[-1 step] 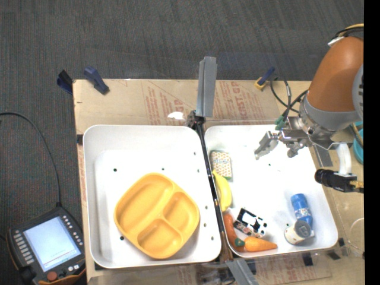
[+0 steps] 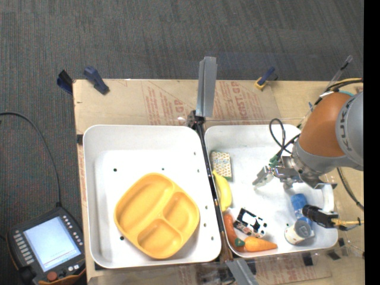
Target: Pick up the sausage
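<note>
The sausage (image 2: 229,227) is a short reddish-brown link lying against the left wall of the right bin (image 2: 255,144), near its front corner, just below a banana (image 2: 223,191). My gripper (image 2: 274,180) hangs over the middle right of that bin, well to the right of and behind the sausage. It stands open with nothing between its fingers. The grey arm with its orange band comes in from the right edge.
In the right bin there are also a carrot (image 2: 259,244) at the front, a black-and-white packet (image 2: 250,221), a patterned sponge (image 2: 221,164), a blue bottle (image 2: 298,205) and a white cup (image 2: 295,234). The left bin (image 2: 101,159) holds a yellow divided plate (image 2: 157,215).
</note>
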Available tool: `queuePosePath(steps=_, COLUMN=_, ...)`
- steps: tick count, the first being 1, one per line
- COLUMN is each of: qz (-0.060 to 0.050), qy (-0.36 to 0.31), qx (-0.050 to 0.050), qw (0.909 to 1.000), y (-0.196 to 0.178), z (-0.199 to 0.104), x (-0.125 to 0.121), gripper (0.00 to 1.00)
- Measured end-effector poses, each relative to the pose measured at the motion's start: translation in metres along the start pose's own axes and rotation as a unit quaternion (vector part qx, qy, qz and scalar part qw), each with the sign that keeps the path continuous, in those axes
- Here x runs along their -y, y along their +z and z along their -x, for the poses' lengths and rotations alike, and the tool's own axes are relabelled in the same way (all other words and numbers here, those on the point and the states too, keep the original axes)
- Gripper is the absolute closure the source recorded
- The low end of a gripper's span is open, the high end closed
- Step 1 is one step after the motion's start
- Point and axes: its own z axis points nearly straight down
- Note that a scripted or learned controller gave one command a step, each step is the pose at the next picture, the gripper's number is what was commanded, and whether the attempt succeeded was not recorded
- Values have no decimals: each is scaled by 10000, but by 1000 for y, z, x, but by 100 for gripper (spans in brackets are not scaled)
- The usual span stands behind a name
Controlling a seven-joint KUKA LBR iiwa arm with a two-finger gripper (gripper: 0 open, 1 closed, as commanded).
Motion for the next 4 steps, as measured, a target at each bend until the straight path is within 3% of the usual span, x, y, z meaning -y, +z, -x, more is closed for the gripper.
queuePosePath(steps=1, qz=-9, qy=34, qx=-11, qw=10000, y=-9, z=1, x=1, gripper=100)
queuePosePath(steps=2, qz=4, qy=176, qx=2, qw=9998, y=-43, z=-67, x=-31, gripper=100)
queuePosePath(steps=3, qz=0, qy=-81, qx=6, qw=10000, y=-33, z=-59, x=-65, gripper=100)
queuePosePath(steps=4, qz=5, qy=1699, qx=9, qw=9855, y=-71, z=-31, x=-79, gripper=100)
